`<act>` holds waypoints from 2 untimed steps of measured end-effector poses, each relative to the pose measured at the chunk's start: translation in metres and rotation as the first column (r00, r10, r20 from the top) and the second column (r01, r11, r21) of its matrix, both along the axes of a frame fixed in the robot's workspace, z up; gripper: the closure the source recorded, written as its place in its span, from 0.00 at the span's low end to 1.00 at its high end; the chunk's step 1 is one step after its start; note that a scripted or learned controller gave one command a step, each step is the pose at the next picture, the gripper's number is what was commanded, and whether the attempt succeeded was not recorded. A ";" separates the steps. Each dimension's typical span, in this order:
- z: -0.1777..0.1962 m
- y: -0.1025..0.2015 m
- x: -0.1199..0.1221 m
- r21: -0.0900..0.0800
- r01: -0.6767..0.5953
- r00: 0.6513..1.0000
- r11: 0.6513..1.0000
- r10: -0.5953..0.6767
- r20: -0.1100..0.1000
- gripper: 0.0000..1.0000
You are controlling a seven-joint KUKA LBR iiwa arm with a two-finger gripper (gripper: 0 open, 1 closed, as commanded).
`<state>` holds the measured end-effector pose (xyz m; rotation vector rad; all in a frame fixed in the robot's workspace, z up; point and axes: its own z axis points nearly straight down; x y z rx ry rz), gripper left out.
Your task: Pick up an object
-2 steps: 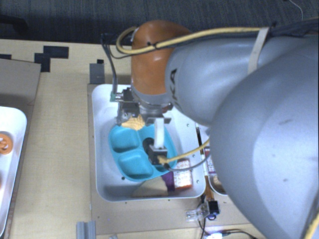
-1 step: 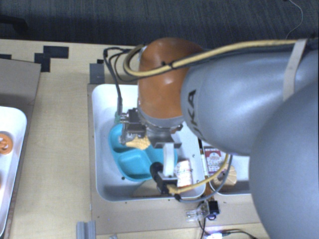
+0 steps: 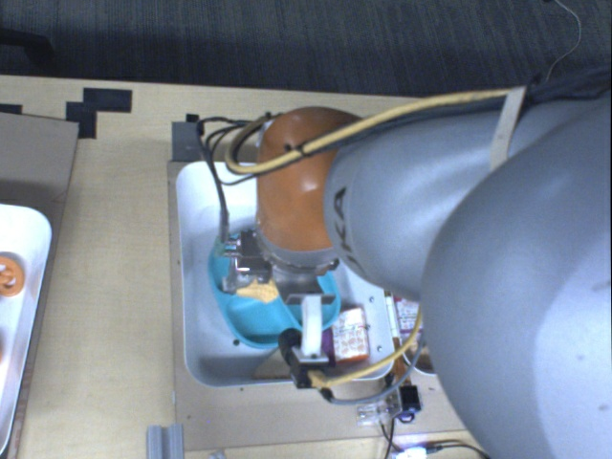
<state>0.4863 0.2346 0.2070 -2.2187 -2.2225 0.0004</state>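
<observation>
Grey casing of the arm (image 3: 459, 228) fills most of the right half of the camera view, reaching in from the right, with the orange band (image 3: 295, 185) sitting above the wrist over the right-hand white bin (image 3: 191, 256). A yellow cable (image 3: 402, 113) runs across the top of the arm from the far right down to the band, and thin black wires loop beside the band at the bin's far edge. The jaws (image 3: 251, 277) are lowered into the bin directly beneath the wrist; the wrist and its metal fittings hide the tips, so whether they stand apart, together or clamped on anything cannot be told. Just below them lies a blue bowl-like object (image 3: 251, 321), resting on the bin floor toward the near wall, with a small pale yellow piece (image 3: 258, 293) at its upper rim, close under the wrist. To the right of the blue object, partly covered by a white bracket on the arm, sits a small box with a dark red and purple printed label (image 3: 350, 336). A further printed packet (image 3: 405, 311) shows beyond it, mostly hidden under the arm. The left-hand white bin (image 3: 29, 247) appears at the left edge of the tan worktop (image 3: 115, 285), well apart from the arm, holding an orange ring-shaped item (image 3: 10, 277) at the frame edge.
</observation>
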 end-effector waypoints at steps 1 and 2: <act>0.011 0.001 0.001 0.002 -0.002 1.000 1.000 0.002 0.001 1.00; 0.084 0.000 0.105 0.001 -0.003 1.000 1.000 0.003 0.005 1.00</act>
